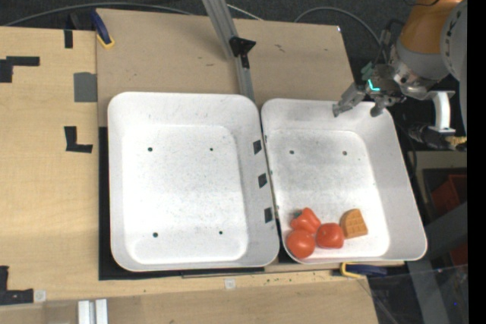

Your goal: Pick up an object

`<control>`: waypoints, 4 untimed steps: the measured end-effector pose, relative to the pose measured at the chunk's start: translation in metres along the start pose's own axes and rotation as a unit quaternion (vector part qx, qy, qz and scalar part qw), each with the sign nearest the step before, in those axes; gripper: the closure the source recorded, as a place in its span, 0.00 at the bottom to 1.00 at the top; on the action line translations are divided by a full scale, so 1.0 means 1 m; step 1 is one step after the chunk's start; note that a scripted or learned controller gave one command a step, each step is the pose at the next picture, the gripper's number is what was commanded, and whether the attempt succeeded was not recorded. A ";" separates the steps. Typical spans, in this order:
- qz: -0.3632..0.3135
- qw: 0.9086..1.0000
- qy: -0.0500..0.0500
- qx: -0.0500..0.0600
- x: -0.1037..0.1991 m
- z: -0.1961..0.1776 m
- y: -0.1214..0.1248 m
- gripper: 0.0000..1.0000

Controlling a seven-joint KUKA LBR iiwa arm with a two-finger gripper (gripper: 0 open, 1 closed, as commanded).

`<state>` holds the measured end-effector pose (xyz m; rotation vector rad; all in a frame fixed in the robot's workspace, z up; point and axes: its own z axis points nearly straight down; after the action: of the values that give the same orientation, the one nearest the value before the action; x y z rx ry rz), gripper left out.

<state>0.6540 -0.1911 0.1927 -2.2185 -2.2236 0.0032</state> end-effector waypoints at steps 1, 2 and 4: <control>0.000 1.000 0.001 0.002 0.009 0.055 -0.008 0.00; 0.000 1.000 0.000 0.000 0.010 0.106 -0.008 0.00; 0.001 1.000 0.000 -0.003 0.009 0.035 -0.015 1.00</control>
<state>0.6392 -0.1825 0.1579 -2.2237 -2.2253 -0.0035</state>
